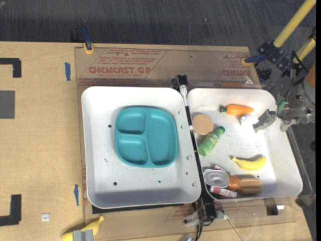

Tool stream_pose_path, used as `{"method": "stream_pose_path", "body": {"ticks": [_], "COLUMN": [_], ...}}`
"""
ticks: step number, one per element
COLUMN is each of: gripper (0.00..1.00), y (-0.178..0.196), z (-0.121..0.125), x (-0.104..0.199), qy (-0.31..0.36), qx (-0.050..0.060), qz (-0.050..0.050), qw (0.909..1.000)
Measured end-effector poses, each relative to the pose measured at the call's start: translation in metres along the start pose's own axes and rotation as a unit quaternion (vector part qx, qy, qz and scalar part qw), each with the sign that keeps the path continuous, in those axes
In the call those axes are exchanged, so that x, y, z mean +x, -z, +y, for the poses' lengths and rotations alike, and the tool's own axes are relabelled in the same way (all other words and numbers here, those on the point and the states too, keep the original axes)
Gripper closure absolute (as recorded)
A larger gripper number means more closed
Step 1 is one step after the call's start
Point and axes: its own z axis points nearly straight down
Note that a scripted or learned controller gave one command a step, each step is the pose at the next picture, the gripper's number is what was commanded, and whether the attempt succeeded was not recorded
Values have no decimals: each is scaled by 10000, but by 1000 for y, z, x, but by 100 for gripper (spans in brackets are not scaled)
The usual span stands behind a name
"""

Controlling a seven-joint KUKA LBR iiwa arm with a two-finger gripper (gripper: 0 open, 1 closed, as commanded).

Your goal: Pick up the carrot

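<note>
The orange carrot (238, 109), with a green stub at its left end, lies in the far part of the right bin (235, 143). My gripper (274, 123) hangs over that bin's right side, a little to the right of the carrot and slightly nearer the front. Its two grey fingers (262, 120) stand apart, open, with nothing between them. The carrot is not touched.
The right bin also holds a tan round disc (203, 124), a green bottle (210, 140), a yellow banana (249, 162), a brown bottle (244, 185) and a small packet (215, 176). A teal divided plate (147, 137) sits in the left bin (93, 134).
</note>
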Motion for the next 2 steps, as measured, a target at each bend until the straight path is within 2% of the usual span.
{"method": "stream_pose_path", "body": {"ticks": [1,2], "gripper": [0,0], "y": [81,-35], "z": [77,50], "x": [-33,-37], "qy": [-668,-207], "qx": [-43,31], "qz": [-20,7], "qw": [9978,9998]}}
